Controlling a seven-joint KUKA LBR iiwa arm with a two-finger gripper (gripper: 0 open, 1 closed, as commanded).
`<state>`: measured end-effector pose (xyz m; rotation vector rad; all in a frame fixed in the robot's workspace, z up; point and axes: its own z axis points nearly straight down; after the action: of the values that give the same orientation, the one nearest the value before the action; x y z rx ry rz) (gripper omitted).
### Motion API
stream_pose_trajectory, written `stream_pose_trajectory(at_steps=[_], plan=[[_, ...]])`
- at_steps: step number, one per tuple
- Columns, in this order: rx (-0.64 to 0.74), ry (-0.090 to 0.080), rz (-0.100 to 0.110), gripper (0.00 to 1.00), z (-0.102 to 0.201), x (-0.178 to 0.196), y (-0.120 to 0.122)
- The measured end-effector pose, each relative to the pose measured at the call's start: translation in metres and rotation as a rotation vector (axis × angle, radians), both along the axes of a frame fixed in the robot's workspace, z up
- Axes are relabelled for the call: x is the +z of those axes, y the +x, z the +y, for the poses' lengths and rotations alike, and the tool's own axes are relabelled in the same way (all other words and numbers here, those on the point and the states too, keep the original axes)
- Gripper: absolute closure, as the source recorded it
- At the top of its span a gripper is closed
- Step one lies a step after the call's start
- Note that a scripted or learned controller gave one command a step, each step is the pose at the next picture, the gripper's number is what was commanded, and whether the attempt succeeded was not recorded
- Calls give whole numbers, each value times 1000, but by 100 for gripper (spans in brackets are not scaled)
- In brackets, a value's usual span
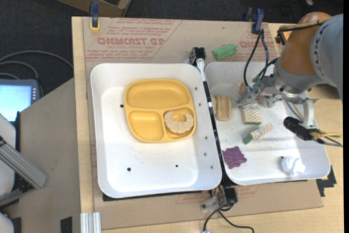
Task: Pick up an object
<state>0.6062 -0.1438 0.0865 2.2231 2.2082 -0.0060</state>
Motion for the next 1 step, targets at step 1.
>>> stream_pose_trajectory(at_steps=[1], plan=[[5,6,-2,100,6,9,2]])
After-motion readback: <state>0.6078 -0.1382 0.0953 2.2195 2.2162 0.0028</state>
